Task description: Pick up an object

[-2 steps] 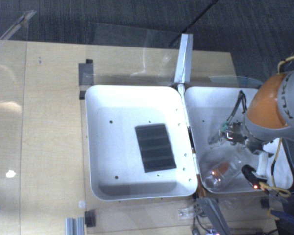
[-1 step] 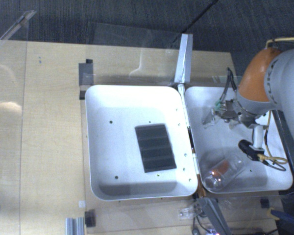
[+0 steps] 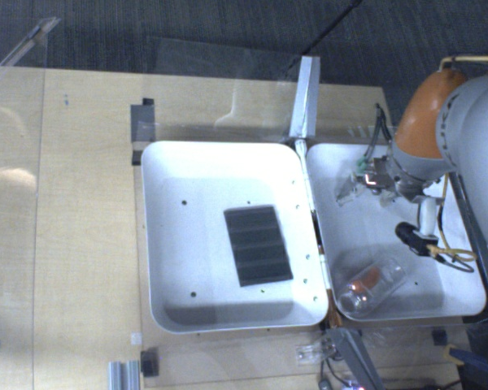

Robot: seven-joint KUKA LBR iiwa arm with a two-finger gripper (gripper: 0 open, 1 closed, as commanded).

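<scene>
A: Where is the arm [image 3: 464, 128]?

B: It reaches in from the right, over the right bin [image 3: 342, 242]. The orange band sits above the wrist, and the gripper [image 3: 351, 187] hangs over the far part of that bin, near the divider.

A: Are its fingers spread or pinched?

B: I cannot tell; they are small and blurred against the white floor. Nothing shows between them.

A: And the thing to pick?

B: A clear plastic bottle [image 3: 372, 283] lies on its side at the near edge of the right bin (something reddish shows inside it), well apart from the gripper.

A: The other bin?

B: The left bin [image 3: 171, 218] holds a dark ridged rectangular pad [image 3: 258, 244], lying flat near the middle.
</scene>
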